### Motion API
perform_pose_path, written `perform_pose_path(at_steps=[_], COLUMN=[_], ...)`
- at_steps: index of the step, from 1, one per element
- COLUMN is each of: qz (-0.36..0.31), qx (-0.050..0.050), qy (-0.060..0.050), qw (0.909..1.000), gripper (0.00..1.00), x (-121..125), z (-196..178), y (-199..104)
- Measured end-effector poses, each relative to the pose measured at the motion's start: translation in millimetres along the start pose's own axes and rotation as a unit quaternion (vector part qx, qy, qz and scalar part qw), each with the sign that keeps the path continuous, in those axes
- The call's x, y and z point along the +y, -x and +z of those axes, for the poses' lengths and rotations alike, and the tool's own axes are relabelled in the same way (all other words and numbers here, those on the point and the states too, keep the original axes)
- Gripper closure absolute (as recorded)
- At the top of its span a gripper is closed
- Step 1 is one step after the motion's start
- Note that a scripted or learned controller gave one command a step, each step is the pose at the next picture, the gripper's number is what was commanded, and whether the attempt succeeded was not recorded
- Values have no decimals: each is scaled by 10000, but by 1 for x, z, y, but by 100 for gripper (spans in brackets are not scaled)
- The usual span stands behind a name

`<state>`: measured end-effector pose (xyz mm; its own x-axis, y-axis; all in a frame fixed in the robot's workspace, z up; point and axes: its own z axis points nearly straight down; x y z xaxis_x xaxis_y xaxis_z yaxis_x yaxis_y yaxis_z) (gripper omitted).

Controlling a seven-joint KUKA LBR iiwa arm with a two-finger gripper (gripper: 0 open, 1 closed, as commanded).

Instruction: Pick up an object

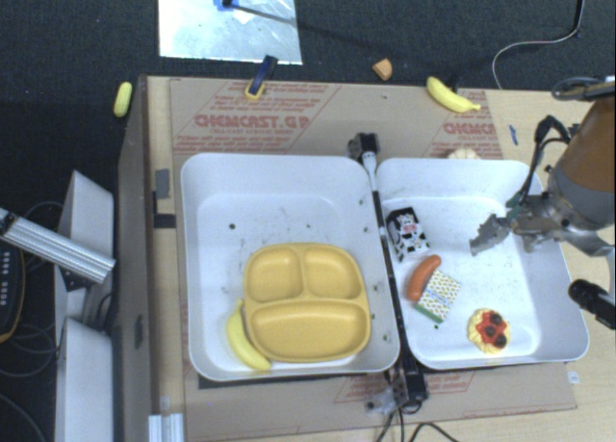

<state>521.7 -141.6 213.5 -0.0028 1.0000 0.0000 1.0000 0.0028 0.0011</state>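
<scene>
Gripper [488,235] hangs over the right bin [553,334] toward three o'clock, nothing between its fingers; whether they are apart I cannot tell. Below it at seven o'clock lie a toy hot dog [423,276], a checkered block [439,295] and a cow-patterned cube [405,231]. Left bin [207,238] holds a yellow divided plate [306,300] and a banana [243,342].

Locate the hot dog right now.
The hot dog lies in the right bin, near its left wall, just below the black-and-white cow toy and touching the checkered block.
</scene>
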Motion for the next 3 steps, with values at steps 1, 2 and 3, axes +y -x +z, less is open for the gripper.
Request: perform_pose_path(at_steps=[1, 2, 3], qz=[2, 12, 13], qx=[4, 1, 3], qy=[-11, -2, -3], qw=[10000, 10000, 10000], gripper=[0, 0, 0], x=[26, 12, -16], z=[103, 129, 129], y=[-30, -43, -58])
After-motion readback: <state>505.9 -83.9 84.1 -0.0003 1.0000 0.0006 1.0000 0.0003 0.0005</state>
